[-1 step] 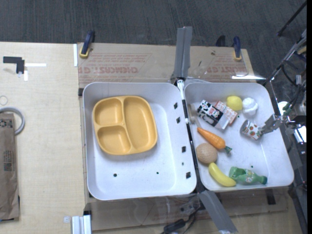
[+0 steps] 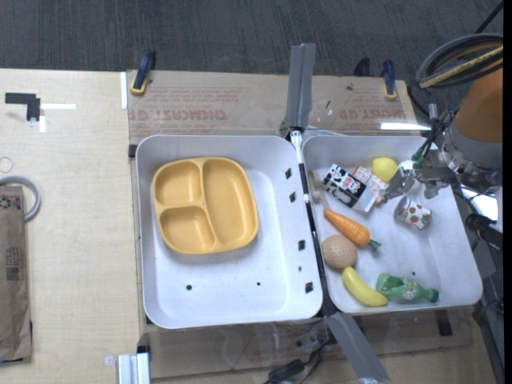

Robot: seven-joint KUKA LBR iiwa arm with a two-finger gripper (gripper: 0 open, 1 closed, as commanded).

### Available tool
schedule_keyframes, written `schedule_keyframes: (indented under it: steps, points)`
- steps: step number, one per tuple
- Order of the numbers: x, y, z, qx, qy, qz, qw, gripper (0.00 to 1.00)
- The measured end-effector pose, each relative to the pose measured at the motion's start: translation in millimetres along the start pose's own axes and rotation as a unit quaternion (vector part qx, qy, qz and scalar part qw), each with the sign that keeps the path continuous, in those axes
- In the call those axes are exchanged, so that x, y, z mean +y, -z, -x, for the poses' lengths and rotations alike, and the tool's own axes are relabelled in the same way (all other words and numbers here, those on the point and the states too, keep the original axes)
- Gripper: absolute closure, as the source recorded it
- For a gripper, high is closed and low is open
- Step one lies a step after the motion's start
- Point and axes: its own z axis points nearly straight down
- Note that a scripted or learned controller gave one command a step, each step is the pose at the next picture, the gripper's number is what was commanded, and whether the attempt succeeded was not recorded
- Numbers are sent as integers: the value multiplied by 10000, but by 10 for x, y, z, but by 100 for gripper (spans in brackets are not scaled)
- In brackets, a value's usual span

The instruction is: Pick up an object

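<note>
From my remote console, the gripper (image 2: 406, 184) hangs with fingers spread, pinching nothing, over the right bin (image 2: 468, 254), the strawberry-print cup (image 2: 414, 214) lying just at its five o'clock

A yellow divided plate (image 2: 206, 205) lies in the left bin (image 2: 160, 294), toward its 10 o'clock corner. Two blue clamps (image 2: 143, 71) (image 2: 389, 78) grip the cardboard sheet (image 2: 208, 106) at 12 o'clock of the bins. On the table (image 2: 72, 238), a brown paper bag (image 2: 14, 274) sits at the 9 o'clock edge.
</note>
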Motion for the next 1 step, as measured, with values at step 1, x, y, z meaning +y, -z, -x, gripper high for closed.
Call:
schedule_keyframes:
  steps: [1]
  points:
    - [-83,-563,595,2,-242,-2,9997,0]
